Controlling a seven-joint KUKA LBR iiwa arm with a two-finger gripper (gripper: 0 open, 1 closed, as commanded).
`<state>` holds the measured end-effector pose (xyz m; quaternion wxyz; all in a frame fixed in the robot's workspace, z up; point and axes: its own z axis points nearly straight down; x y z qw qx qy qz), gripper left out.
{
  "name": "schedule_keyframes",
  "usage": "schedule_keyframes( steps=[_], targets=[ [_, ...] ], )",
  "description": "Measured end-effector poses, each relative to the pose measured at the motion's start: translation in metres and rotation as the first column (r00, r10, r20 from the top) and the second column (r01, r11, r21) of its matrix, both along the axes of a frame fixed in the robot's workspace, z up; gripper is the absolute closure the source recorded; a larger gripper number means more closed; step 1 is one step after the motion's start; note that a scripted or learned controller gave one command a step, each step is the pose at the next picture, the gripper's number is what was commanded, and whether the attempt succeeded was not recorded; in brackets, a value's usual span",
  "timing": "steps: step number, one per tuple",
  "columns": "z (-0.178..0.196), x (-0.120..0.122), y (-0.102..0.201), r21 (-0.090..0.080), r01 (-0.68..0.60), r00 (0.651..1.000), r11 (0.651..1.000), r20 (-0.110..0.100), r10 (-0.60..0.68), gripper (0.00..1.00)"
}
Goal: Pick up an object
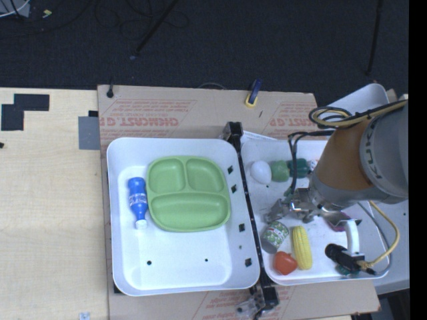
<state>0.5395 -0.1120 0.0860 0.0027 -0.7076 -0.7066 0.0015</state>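
Two shallow white plastic bins sit side by side. In the right bin (320,277), the grey two-finger gripper (285,209) is low over the middle of the floor, reaching from the grey arm with an orange band (347,162). Whether it is open or closed cannot be told from this angle, and nothing can be seen in its hold.

Just nearer than the gripper, by the bin's left wall, lies a small round tin with a green label (275,235). A yellow corn cob (301,247) lies just beside the tin on its right. A small red rounded fruit (285,263) sits by the near edge, against the cob's lower end. Towards the far edge, near the left wall, a white egg-shaped object (261,172) lies with a green lumpy object (280,171) just beside it.

In the left bin (173,265), a light green three-compartment plastic plate (188,193) lies flat in the far half. A blue bottle with a white cap (137,201) lies along the left wall, just beside the plate, with its cap towards the near edge.
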Motion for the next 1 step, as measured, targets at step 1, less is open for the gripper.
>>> schedule_keyframes(
  steps=[1],
  targets=[
    [0.0113, -0.0002, -0.0024, 0.0, 0.009, 1.0, 1.0, 0.0, -0.009, 1.0]
  ],
)
